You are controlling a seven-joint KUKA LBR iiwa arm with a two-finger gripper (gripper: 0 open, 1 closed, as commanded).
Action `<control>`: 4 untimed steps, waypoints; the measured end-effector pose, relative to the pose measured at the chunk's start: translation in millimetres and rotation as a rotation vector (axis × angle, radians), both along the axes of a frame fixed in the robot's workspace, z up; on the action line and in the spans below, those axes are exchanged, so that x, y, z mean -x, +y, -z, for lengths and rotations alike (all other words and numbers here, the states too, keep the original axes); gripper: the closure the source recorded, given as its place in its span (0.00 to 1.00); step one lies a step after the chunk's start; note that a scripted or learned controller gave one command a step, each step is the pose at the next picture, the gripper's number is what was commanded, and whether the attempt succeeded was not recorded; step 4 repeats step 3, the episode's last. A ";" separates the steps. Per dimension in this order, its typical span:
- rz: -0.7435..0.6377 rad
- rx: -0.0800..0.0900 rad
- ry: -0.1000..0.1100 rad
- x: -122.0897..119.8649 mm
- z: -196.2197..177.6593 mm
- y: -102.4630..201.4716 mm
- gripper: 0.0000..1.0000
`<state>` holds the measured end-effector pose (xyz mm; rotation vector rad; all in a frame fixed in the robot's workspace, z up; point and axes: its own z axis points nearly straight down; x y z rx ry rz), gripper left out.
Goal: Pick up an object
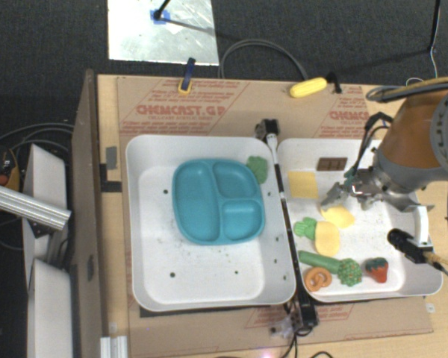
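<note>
Over right bin [425, 278] — claw [342, 192] spread, above yellow lemon [338, 217], holding nothing.

Right bin: yellow oval piece [339, 217] beside a pale yellow lump [327, 238]; green stalk [318, 259], broccoli [349, 272], red strawberry [377, 269], orange ring [317, 278] along near wall

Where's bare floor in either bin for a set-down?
Left bin: bare strips left of and below the blue tray. Right bin: small patch between the brown block and the claw. Crowded from the yellow pieces down to the broccoli.
</note>
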<state>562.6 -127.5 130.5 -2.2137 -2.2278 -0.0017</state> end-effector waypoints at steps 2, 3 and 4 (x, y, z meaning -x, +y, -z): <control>-0.003 0.003 -0.007 -7.9 47.0 18.9 0.00; 0.001 0.003 -0.008 -6.6 33.7 16.4 1.00; 0.001 0.003 -0.008 -6.6 33.7 16.4 1.00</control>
